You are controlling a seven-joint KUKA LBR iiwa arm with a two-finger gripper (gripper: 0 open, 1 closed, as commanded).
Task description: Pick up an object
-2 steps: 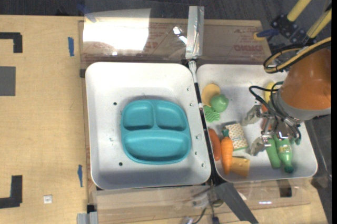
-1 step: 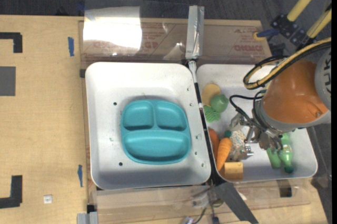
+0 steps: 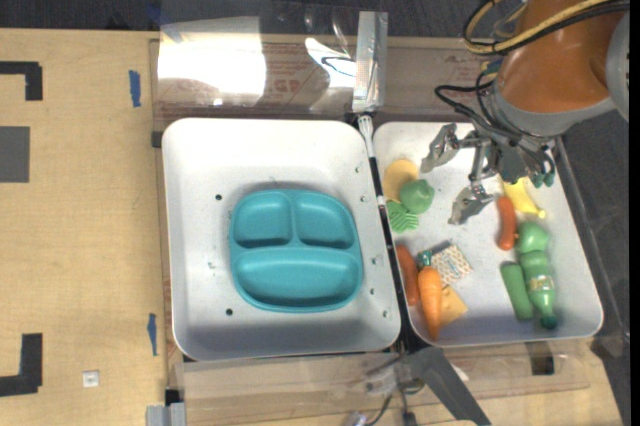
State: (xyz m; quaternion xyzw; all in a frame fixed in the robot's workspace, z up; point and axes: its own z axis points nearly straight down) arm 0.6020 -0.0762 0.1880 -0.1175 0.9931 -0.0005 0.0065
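jaws (image 3: 462, 176) open, green toy (image 3: 416, 196) just beside

The arm (image 3: 560, 54) ends in a bulbous orange band with grey casing beside it. Black and yellow cables (image 3: 500, 9) loop around that band. Below it sits a metal pincer (image 3: 462, 176) of silvery, jointed linkage fingers (image 3: 468, 206) with small teal details.

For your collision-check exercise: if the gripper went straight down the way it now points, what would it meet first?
Probably the bare white floor of the right bin, between the green toy and the orange-red piece. The gripper hangs open above that gap, though depth is uncertain.
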